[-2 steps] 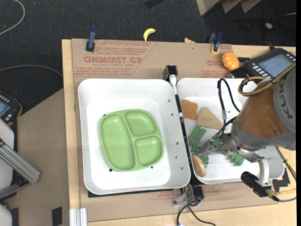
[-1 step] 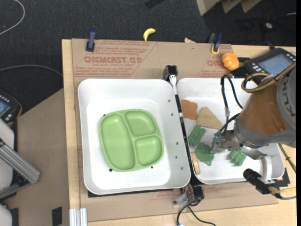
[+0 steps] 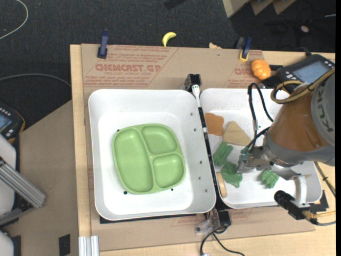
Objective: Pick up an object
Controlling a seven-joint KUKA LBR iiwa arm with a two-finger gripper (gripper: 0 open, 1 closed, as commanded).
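We see the claw (image 3: 246, 163) low in the right bin (image 3: 234, 97), green pieces (image 3: 230, 174) touching it; its grip we cannot tell. Behind it, the board (image 3: 128, 67) reads "CHEMCAST GP".

Claw (image 3: 246, 163) among green toys (image 3: 230, 173)

Two white bins (image 3: 101, 143) sit side by side on the surface. The left bin holds one green divided plate (image 3: 148, 157). The right bin holds three green pieces (image 3: 222, 153), one orange-brown piece (image 3: 214, 124) and one tan wedge (image 3: 236, 134).
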